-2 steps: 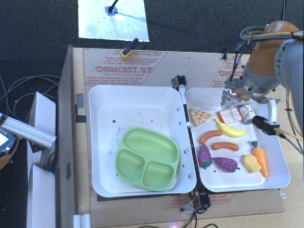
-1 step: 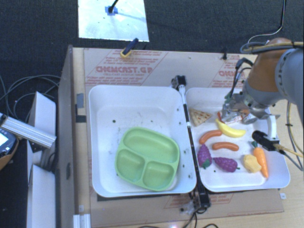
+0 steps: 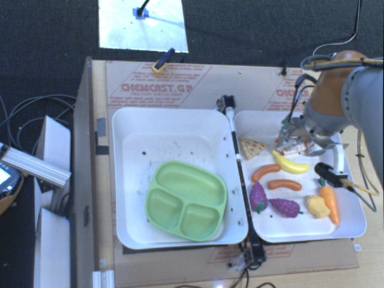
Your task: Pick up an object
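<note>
- The gripper (image 3: 292, 146) hangs low over the far half of the right bin (image 3: 354, 224), with the grey arm and its orange band coming in from the view's right.
- The slant of the view and the clutter of metal at its tip hide how wide it stands, so I cannot tell whether it is released or clenched. Nothing can be seen held in it.
- A yellow banana (image 3: 291, 163) lies just below the gripper's tip in the view. They are so close that I cannot tell whether they touch.
- A pizza wedge (image 3: 252, 147) lies by the right bin's far-left corner, just beside the gripper.
- Two orange sausages lie mid-bin: one sausage (image 3: 266, 172) near the left wall, the other sausage (image 3: 284, 185) beside it toward the middle.
- Two purple grape bunches sit toward the near edge: one bunch (image 3: 258, 195) by the left wall, the second bunch (image 3: 285, 207) next to it.
- A yellow chunk (image 3: 318, 206) touches a carrot (image 3: 329, 204) near the right bin's near-right corner.
- The left bin (image 3: 129, 161) holds a green divided plate (image 3: 187, 200) toward its near edge.
- Both bins rest side by side on the desk (image 3: 180, 89).
</note>
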Tool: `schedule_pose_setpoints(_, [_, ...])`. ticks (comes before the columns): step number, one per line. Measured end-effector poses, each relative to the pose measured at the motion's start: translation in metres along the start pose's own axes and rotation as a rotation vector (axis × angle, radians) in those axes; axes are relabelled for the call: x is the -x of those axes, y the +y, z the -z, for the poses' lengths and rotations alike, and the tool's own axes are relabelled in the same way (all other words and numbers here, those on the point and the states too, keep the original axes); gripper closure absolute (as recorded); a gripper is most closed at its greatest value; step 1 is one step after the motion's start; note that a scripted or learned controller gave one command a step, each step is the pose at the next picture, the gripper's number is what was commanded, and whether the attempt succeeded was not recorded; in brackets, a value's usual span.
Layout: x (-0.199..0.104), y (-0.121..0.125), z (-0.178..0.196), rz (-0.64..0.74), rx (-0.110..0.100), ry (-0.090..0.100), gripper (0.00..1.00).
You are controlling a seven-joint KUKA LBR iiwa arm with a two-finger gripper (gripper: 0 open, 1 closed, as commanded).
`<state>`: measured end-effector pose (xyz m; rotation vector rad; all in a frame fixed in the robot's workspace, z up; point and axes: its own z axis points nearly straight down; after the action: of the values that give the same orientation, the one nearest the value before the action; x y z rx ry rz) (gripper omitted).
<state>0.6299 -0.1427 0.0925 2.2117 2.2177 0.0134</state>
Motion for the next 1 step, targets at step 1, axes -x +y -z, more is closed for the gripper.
schedule_pose_setpoints(1, [0.0001, 0.0014, 0.0112, 0.001, 0.004, -0.001, 1.0])
